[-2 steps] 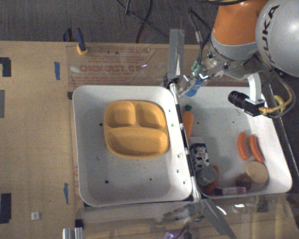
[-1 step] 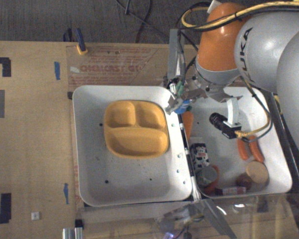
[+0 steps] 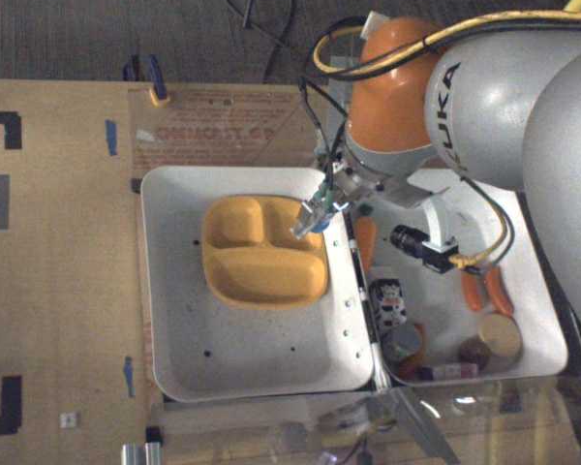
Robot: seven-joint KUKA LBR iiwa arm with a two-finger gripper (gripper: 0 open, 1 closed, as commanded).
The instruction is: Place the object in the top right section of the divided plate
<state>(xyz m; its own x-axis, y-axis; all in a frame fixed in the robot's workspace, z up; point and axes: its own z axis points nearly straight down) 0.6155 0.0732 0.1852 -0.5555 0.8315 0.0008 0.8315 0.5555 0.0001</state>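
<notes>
The object is hard to make out; the hand (image 3: pixel 310 219) hangs over the divided plate (image 3: pixel 263 252), its state unclear.

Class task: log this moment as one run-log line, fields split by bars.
arm: over bins | hand: above plate top right section | grasp: unclear | right bin: hot dog, cow carton

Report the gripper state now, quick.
Gripper: over the yellow divided plate's top right section; open or shut cannot be told.
</notes>
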